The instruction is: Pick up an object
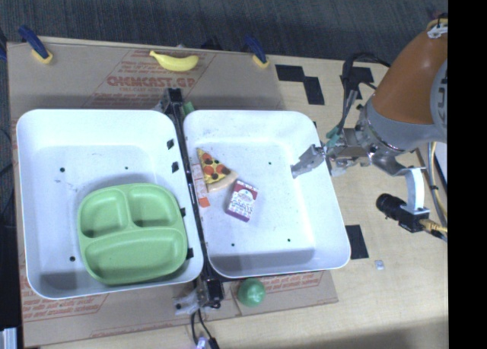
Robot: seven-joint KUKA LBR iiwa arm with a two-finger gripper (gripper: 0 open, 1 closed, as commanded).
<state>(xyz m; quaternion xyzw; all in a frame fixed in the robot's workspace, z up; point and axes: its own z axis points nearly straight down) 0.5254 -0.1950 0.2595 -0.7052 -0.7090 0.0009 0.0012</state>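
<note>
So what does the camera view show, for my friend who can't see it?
A grey-and-orange robot arm's end effector hovers at the right white bin's right edge. That bin holds a toy pizza slice and a small purple carton; the left white bin holds a green divided plastic plate.

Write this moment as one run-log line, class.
gripper: over right bin's right edge, holding nothing | pizza slice, purple box: right bin | green tray: left bin

Two white bins [46, 131], one green divided plate [133, 231], one pizza slice [214, 169], one purple carton [242, 201], one banana [174, 59], one green ball [250, 292]
</note>
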